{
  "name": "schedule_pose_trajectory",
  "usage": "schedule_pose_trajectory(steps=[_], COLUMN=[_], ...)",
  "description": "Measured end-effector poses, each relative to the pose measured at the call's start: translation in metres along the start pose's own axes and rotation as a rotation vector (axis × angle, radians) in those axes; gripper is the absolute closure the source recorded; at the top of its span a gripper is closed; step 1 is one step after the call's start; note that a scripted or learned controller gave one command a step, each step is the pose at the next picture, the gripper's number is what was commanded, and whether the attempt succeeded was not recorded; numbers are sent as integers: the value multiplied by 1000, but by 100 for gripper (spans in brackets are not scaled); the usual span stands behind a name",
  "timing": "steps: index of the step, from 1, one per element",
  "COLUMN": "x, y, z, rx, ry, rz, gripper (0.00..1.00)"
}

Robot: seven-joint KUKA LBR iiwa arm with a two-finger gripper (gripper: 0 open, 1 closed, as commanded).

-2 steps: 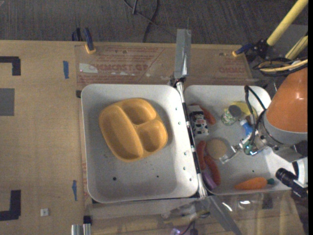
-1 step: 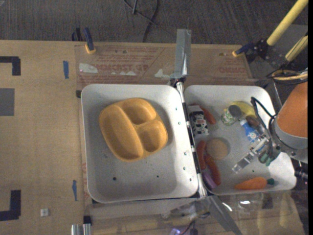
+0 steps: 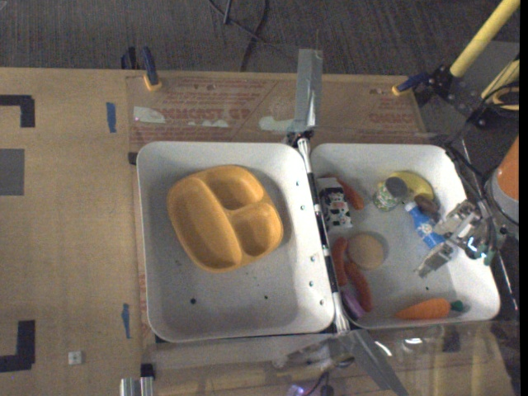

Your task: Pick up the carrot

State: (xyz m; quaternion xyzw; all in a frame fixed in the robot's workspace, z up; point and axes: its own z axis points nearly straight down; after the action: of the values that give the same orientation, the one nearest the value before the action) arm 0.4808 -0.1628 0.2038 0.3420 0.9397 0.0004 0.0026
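The carrot (image 3: 424, 308), orange with a small green top at its right end, lies near the front edge of the right bin (image 3: 388, 157). My gripper (image 3: 445, 239) hangs over the right side of that bin, above and a little right of the carrot, apart from it. Its two fingers are spread, with nothing between them.
The right bin also holds a banana (image 3: 415, 183), a blue item (image 3: 424, 225), a round tan item (image 3: 367, 252), red-orange pieces (image 3: 351, 275) and a small black-and-white box (image 3: 334, 205). A yellow divided plate (image 3: 224, 216) lies in the left bin (image 3: 157, 246).
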Motion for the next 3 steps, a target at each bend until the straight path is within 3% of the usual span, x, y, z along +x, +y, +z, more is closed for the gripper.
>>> schedule_pose_trajectory(steps=[1, 2, 3], x=[28, 27, 9], y=[33, 33, 37], z=[44, 33, 113], rx=[0, -3, -3], ry=[4, -1, -4], rz=[-143, -140, -259], gripper=[0, 100, 100])
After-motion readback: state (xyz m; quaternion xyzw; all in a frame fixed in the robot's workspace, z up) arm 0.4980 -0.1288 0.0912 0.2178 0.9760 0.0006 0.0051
